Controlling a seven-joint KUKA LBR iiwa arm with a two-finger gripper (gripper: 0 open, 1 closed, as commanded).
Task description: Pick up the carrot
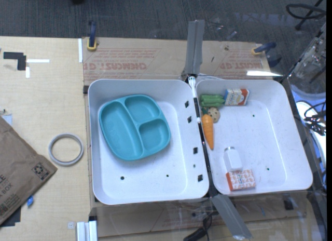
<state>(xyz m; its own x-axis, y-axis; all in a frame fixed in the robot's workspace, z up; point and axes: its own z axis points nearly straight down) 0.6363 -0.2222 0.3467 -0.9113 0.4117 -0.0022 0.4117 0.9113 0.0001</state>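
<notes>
Carrot (208,131): you will find it in the right bin (275,131), lying flat against that bin's left wall. Its long axis runs along the wall; the thick end is at the far side and the tip points toward the near edge. A round tan piece (212,114) touches the thick end, with a green item (210,100) and a small carton (236,97) just beyond. A white block (232,158) and a red-and-white packet (241,180) lie nearer, apart from the carrot. The left bin (104,183) holds a teal divided plate (135,126).

Gripper state: you cannot tell it from this view.

Surface: a light wood bench (41,110) carrying a tape ring (66,148) and a cardboard box (21,167); dark carpet (155,1) lies beyond.
</notes>
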